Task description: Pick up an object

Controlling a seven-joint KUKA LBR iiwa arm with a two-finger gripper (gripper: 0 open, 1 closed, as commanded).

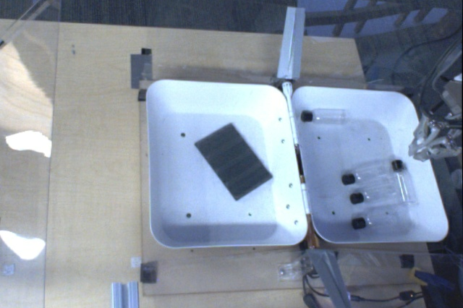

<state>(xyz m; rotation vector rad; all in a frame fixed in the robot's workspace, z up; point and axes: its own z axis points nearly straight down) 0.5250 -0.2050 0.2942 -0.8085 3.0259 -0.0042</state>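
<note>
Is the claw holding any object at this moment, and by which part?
Nothing is held: the claw sits at the right bin's right edge, with no vial between its fingers.

The robot's pale grey metal pincer is showing at the far right edge of the camera view, about halfway down the frame. It is hanging low, its tip pointing left and slightly downward. The rest of the grey arm is running off the right edge, with little of the wrist visible. The pincer is too small and blurred for the set of its tip to be made out.
</note>
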